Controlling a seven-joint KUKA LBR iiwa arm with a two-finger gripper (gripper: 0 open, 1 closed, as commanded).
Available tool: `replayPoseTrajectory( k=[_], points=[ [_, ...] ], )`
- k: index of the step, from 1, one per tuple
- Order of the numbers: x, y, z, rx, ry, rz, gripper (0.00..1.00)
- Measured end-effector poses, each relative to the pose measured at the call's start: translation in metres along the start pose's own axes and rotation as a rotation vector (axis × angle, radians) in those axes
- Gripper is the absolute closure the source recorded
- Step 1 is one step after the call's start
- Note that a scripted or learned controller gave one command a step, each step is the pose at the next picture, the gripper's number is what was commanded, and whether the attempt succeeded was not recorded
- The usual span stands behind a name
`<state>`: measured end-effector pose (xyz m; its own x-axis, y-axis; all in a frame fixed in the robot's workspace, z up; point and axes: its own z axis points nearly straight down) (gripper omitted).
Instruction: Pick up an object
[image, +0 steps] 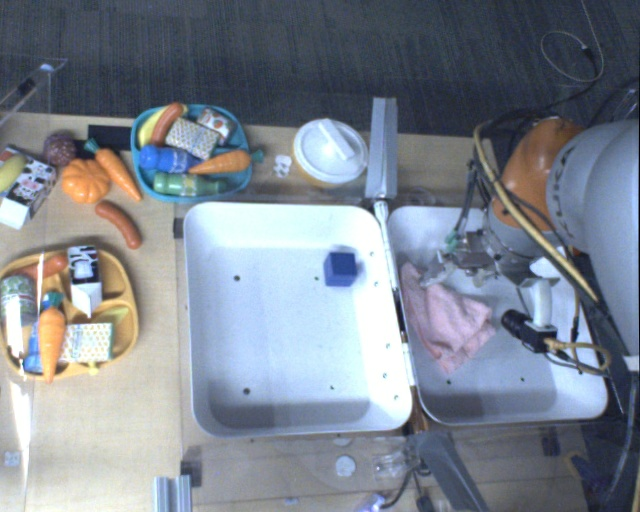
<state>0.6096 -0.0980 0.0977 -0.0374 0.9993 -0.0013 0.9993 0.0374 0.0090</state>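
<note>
A small blue cube lies in the left white bin, toward its upper right. A crumpled pink cloth lies in the right white bin, against its left wall. My gripper hangs over the upper middle of the right bin, just above the cloth's top edge. The grey arm with its orange band and cables covers the bin's right side. Nothing is visibly held.
A blue bowl of toy food and a white lidded container stand behind the left bin. A yellow tray of toys, a toy pumpkin and a sausage sit at the left. A metal divider rises between the bins.
</note>
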Motion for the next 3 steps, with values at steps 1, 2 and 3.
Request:
replayPoseTrajectory(
  k=[1,2,3],
  points=[
    [-0.019,-0.066,0.004,-0.011,-0.002,-0.152,0.0],
    [-0.045,-0.06,-0.006,0.004,0.001,-0.143,0.0],
    [-0.014,-0.047,-0.041,0.005,0.001,-0.144,0.0]
  ],
)
